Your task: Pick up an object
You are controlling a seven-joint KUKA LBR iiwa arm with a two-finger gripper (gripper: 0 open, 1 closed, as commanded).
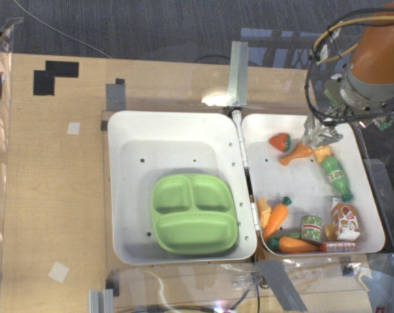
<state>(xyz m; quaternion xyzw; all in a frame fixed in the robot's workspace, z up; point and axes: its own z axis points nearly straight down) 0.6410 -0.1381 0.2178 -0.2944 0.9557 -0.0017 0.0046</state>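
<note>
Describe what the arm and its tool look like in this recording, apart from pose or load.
The arm shows a rounded orange band above a grey wrist section. Black and yellow cables loop along its side. The tool is a small pale metallic piece below the wrist, seen over the right bin.

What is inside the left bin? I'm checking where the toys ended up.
The left bin holds a green divided plate. Whatever lies beneath the plate is covered.
</note>
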